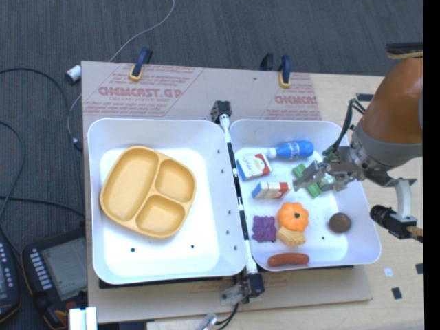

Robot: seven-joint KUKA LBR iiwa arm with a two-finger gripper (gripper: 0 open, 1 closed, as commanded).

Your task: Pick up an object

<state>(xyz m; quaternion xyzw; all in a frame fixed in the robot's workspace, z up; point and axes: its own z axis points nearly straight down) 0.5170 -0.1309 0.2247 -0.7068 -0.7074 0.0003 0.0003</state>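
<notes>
Grey carpet round desk point(172, 91); hand point(315, 176) low in right bin point(357, 253), grip state impossible to tell, over green piece point(302, 171), presumably reaching for it beside bottle point(291, 149) and pumpkin point(293, 216).

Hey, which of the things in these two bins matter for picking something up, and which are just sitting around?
Part of the job:
gripper
green object under the gripper
blue bottle
red and white carton
small box
orange pumpkin
purple grapes
brown ball
sausage

Just lying about:
yellow divided plate
blue clamps
handheld pendant
</notes>
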